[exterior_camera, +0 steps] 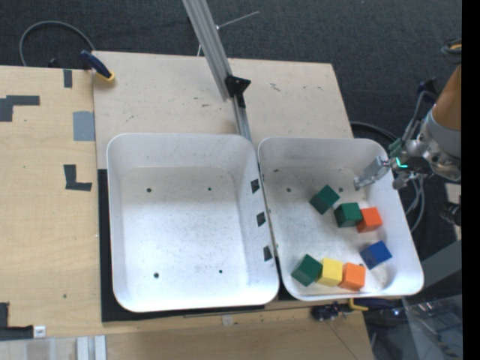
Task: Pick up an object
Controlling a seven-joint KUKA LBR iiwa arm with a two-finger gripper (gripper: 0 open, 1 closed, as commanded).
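You look down from a single fixed camera above the table (187, 88), tilted at a slant, far enough back to take in both white bins: the left bin (120, 201) sits at centre, the right bin (300, 156) beside it. The arm (450, 118) enters at your right edge; dark floor (337, 21) lies along the top.

Seven blocks (349, 215) in right bin (300, 152), left bin (127, 152) beside it, end effector (373, 172) above right bin's far-right corner

At three o'clock the arm (450, 118) runs off the edge, mostly cut away. The claw (373, 172) is small and blurry, its grip unreadable.
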